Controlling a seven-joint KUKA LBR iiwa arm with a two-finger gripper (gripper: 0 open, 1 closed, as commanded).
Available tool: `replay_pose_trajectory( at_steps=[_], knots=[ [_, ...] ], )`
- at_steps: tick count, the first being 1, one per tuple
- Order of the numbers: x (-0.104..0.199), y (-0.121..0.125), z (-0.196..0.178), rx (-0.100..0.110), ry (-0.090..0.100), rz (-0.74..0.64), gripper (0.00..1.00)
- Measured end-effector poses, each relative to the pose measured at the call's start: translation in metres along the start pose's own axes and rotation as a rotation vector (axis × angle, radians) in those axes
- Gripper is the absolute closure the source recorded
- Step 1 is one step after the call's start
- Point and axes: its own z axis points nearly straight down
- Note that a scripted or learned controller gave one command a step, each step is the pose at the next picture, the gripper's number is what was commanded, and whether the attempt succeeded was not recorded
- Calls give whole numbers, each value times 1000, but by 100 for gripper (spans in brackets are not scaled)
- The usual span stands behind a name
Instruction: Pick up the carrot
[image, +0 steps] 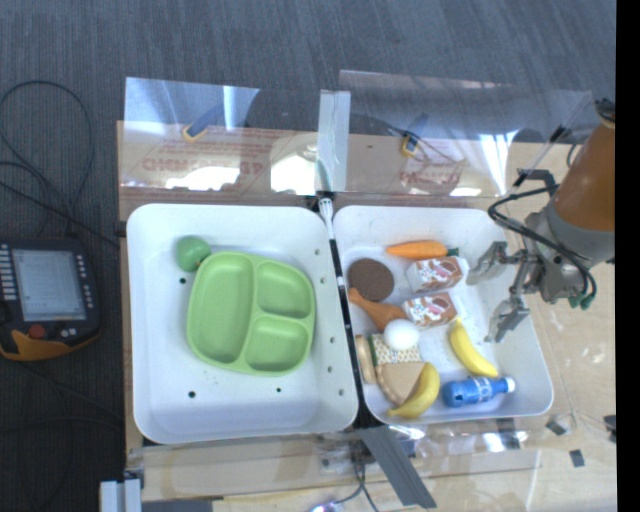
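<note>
The orange carrot (417, 249) with a green stem end lies flat near the back of the right bin (520, 385), pointing left. My gripper (498, 292) hangs over that bin's right side, to the right of the carrot and apart from it. Its two fingers (489, 259) are spread wide and hold nothing; the gripper is open.
Around the carrot lie a brown disc (371, 278), two wrapped snacks (437, 272), a drumstick (375, 308), a white egg (401, 336), two bananas (470, 351), a blue bottle (476, 390) and a sandwich piece (396, 378). The left bin (160, 380) holds a green divided plate (252, 311) and a green ball (193, 251).
</note>
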Motion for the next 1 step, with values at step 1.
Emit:
replay_pose_trajectory(
  at_steps=[1],
  knots=[
    [-64,35,67,3,-11,78,0]
  ],
)
